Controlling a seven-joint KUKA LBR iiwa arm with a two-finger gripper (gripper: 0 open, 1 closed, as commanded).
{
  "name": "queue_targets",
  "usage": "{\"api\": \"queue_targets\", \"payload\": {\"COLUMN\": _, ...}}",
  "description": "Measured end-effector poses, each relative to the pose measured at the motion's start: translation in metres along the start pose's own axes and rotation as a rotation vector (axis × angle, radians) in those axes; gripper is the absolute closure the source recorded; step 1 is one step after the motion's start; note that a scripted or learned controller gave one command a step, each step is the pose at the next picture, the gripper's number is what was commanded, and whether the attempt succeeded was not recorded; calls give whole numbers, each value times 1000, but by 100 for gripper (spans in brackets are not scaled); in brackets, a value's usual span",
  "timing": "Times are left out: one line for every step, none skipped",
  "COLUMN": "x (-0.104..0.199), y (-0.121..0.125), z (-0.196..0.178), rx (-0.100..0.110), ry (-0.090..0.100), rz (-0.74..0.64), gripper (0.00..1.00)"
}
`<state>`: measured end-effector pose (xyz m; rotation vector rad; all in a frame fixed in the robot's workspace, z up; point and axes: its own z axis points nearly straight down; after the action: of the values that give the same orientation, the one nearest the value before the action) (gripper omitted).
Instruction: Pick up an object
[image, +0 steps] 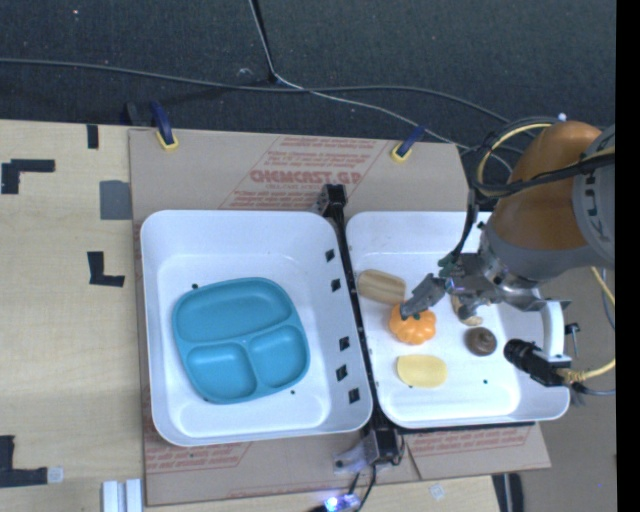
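The right bin (400, 235) holds a small orange pumpkin-shaped piece (414, 328), a tan bread-like roll (381, 286), a pale yellow oval piece (421, 371) and a small brown round piece (481, 342). My gripper (422, 300) reaches in from the right and hangs just above the orange piece, with one dark finger (424, 294) slanting down to its top. The wrist hides the fingers' far side, so I cannot tell their state. The orange piece rests on the bin floor.
A blue three-compartment plate (240, 337) lies in the left bin (240, 240). A black divider (345, 300) separates the bins. The arm's orange band (545, 205) and grey body cover the right bin's right side. Cables (300, 85) run across the dark back.
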<state>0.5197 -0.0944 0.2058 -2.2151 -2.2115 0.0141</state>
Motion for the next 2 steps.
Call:
{"api": "queue_targets", "payload": {"x": 0, "y": 3, "z": -6, "rx": -12, "ry": -1, "rz": -3, "gripper": 0}}
{"api": "queue_targets", "payload": {"x": -2, "y": 7, "z": 39, "rx": -9, "ry": -2, "rz": -3, "gripper": 0}}
